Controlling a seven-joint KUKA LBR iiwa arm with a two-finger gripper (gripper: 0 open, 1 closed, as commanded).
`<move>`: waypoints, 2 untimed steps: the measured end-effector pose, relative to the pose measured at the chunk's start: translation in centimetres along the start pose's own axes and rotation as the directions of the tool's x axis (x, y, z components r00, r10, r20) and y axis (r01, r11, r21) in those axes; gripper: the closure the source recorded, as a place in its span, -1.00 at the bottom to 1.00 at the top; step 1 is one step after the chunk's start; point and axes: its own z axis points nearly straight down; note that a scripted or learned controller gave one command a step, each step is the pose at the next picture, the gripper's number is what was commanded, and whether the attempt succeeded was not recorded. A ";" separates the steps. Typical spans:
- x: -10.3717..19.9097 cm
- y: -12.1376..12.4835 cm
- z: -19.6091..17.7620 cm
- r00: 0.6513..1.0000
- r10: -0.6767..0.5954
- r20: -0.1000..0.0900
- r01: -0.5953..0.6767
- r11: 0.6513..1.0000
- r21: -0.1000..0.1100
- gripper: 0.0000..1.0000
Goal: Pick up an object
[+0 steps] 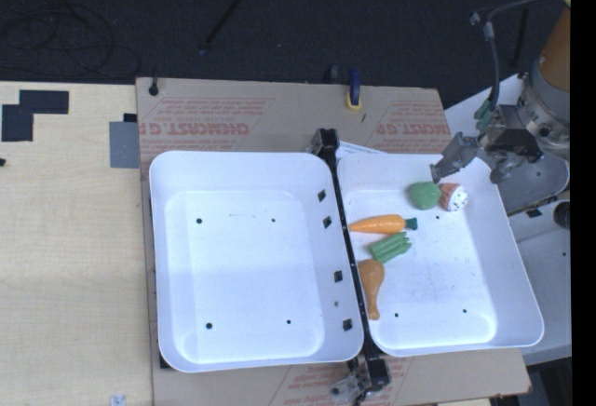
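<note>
Approach step: the gripper, fingers spread and empty, hangs at right of frame above the green object; next it must descend and close.

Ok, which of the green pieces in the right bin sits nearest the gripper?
The round green piece by the bin's far edge, beside the small white-and-red item. The long green pod lies farther from the gripper, below the carrot.

Just left of the grey gripper I see a green lump and a white-and-red piece; farther left, in the white bin, an orange carrot, green pod, tan gourd.
</note>
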 end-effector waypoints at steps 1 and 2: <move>-3.8 2.9 -17.2 1.000 0.006 0.004 -0.006 1.000 -0.005 -1.00; -3.5 2.9 -17.2 1.000 -0.001 0.000 0.001 1.000 0.014 1.00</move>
